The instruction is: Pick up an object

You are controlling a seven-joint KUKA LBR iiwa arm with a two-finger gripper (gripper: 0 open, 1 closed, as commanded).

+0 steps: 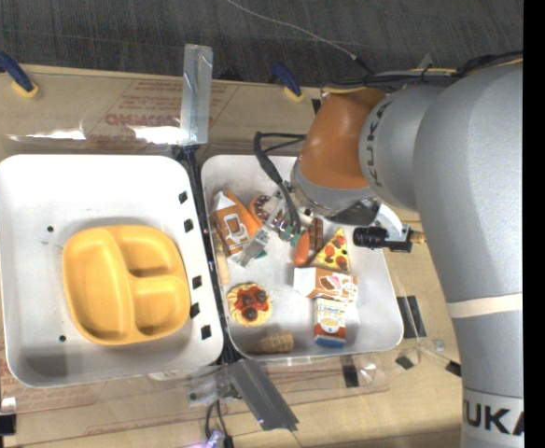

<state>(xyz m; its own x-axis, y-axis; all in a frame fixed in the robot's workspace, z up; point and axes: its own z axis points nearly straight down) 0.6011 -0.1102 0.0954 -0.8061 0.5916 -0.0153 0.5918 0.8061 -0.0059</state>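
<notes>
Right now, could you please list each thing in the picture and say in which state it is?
Yellow divided plate: lying flat in the left bin, right side up.
Tart with berries: lying flat in the right bin.
Pizza slice: lying flat, right bin.
Orange carton: lying on its side, right bin.
Small juice carton: lying down, right bin.
Gripper: low among the toys in the right bin; grasp cannot be judged.

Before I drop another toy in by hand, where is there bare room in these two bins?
The left bin has bare floor all round the yellow divided tray, widest along its top and left edge. The right bin is crowded: food toys fill its middle under the gripper, leaving a small patch at its lower right corner.
</notes>
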